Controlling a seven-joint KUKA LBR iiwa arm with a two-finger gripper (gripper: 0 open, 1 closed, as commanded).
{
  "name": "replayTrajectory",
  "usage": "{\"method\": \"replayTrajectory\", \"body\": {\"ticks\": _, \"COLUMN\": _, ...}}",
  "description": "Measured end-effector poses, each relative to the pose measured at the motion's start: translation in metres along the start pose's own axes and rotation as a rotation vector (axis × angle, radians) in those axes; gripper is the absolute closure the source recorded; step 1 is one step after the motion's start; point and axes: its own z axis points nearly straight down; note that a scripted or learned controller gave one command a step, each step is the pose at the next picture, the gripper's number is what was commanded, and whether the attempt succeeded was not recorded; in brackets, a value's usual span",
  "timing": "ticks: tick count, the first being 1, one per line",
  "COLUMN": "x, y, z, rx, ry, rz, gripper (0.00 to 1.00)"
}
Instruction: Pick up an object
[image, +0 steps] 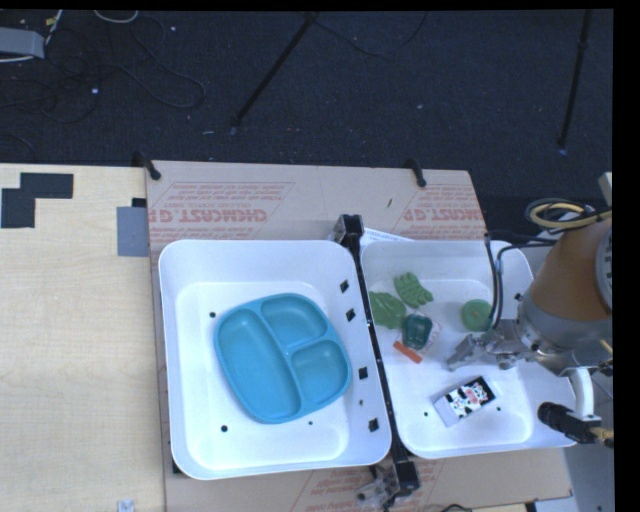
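Camera view: nearest you in the right bin (510, 425) lies a small black-and-white box (466, 399), flat on the floor, its long axis running from near-left to far-right, the far-right end tipped toward the arm. Just beyond it the claw (468, 352) hangs over the middle of the bin, above and slightly far of the box, touching nothing you can see. You can make out metal parts at its tip, but whether they stand apart or together I cannot tell.

Left of the claw sit a small orange stick (407, 351) and a teal cup (416, 329), close together, with green leafy pieces (398, 299) farther back and a green lump (477, 314) at the far right near the arm. The left bin (190, 300) holds a blue tray (282, 355).

Watch the crowding: if you drop straight down, the claw may land between the box and the stick and close on air. The box is the likeliest pick, yet it lies low and flat, so the tips could skate over its top or nudge it toward the near wall. Square the claw across its short side first.
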Motion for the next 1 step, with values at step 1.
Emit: {"method": "replayTrajectory", "body": {"ticks": 1, "x": -0.0023, "y": 0.0001, "z": -0.0128, "rx": -0.002, "ry": -0.003, "rz": 0.004, "gripper": 1.00}}
